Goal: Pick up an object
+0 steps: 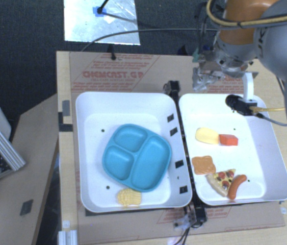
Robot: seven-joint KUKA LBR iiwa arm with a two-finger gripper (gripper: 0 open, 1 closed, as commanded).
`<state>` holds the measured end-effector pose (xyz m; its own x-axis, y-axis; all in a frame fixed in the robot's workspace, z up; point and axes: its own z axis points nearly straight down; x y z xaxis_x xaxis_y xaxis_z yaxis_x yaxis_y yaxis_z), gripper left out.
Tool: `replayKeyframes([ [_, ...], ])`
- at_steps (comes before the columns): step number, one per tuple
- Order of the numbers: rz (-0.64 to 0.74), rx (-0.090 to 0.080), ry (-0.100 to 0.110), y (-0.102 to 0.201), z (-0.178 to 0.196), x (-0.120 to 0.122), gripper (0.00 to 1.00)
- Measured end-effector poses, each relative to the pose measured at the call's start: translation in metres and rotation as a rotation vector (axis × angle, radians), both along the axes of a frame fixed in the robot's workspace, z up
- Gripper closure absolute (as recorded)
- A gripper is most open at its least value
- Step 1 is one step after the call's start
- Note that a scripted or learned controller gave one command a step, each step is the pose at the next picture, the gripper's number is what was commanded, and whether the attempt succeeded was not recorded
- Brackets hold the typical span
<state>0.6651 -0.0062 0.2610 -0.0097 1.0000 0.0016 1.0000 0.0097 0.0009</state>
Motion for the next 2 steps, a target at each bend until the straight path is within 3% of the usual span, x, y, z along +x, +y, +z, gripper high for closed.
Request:
replayKeyframes([
  [2, 0.001, 0.000, 0.001, 0.103, -0.035, -0.014, 1.00],
])
